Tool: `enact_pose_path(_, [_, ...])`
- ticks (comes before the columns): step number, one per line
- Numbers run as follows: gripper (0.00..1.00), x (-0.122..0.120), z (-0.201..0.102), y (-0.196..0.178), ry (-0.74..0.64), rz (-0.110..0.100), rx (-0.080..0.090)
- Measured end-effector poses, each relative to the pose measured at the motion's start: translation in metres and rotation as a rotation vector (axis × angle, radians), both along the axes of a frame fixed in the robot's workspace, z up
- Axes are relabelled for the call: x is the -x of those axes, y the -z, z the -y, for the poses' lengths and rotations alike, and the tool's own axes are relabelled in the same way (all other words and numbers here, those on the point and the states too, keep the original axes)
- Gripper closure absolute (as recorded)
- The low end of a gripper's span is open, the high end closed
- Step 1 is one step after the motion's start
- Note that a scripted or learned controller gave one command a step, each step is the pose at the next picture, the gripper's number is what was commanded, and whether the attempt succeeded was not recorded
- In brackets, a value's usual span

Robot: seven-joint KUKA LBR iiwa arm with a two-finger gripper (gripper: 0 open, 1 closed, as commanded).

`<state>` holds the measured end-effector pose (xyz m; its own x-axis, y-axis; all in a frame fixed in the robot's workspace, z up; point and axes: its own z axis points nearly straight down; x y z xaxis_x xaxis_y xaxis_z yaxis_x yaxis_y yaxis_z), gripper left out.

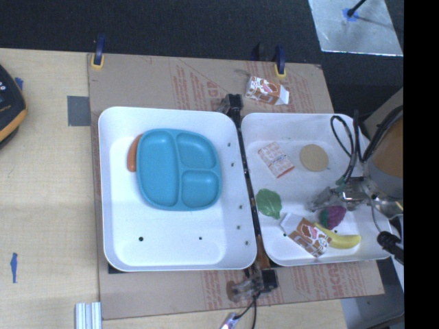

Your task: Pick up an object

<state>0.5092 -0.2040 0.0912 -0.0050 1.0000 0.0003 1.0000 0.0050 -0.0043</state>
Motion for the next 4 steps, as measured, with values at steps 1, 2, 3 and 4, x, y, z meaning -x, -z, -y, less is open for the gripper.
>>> enact_pose_path(1, [0.00,-0.063,-0.046,-0.125,0.000,0.004,0.000])
enact_pose_path(2, [0.00,-0.028,-0.001,-0.059,0.001,0.001,0.001])
enact_pose_path(3, [0.00,0.011,-0.024,-0.005,-0.001,0.001,0.000])
enact_pose_path(4, [1.00,0.011,-0.023,-0.016,-0.004,-0.001,0.001])
